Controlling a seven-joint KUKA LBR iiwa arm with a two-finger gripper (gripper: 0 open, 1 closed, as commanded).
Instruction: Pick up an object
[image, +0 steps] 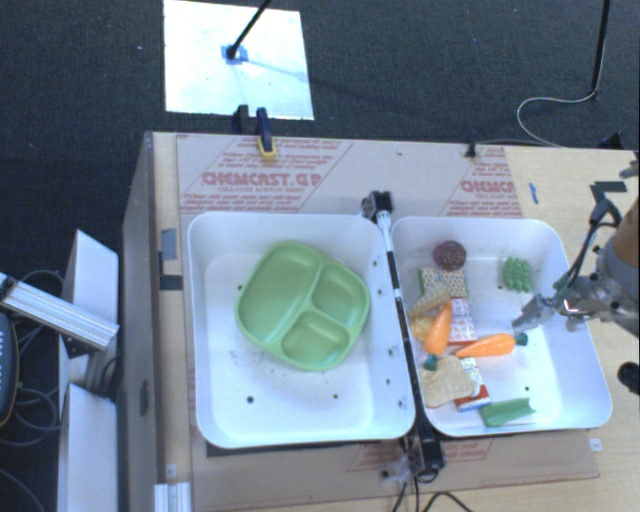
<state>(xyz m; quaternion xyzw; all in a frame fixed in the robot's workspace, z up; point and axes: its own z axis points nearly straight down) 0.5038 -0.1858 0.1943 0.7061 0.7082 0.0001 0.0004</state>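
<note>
The right bin (575, 385) holds several toy foods. An orange carrot (487, 346) lies near its middle, and an orange wedge (438, 330) lies to the carrot's left. A dark red round piece (449, 254) and a green bumpy piece (516, 273) sit toward the back. A checkered cracker (443, 283) and a red and white packet (462, 322) lie in the pile. A beige slice (450, 380) and a green pod (506, 410) rest near the front. My gripper (530, 318) reaches in from the right, low over the bin, just right of the carrot's tip.
The left bin (225, 400) holds a green divided plate (303, 305). A black rod (395, 300) runs along the seam between the bins. The arm's wrist (610, 295) hangs over the right bin's right wall. Cables trail at the back right.
</note>
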